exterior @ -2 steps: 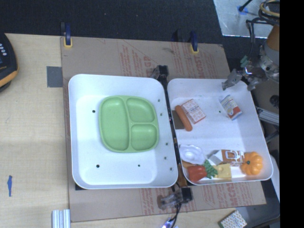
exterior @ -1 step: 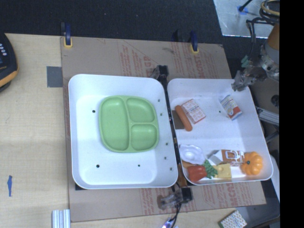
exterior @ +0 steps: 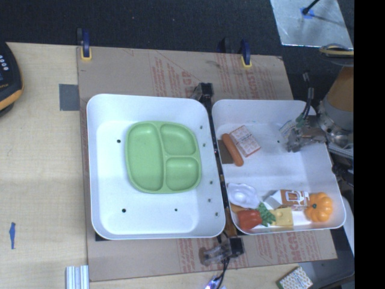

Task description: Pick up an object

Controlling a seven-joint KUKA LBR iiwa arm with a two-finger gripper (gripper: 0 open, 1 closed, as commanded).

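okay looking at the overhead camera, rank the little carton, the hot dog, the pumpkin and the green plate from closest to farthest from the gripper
From the gripper, at the right bin's upper right:
1. Small carton, upper middle of the right bin.
2. Hot dog, just left of the carton; the pumpkin, in the bin's lower right corner, is too close to call against it.
3. Green divided plate, in the left bin.

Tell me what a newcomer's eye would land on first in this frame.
Probably the green divided plate, lying alone in the left bin. Next, the bright clutter along the near edge of the right bin: an orange toy pumpkin, a red vegetable and a small carton, with a sausage farther back. The gripper sits over that bin's far right part.
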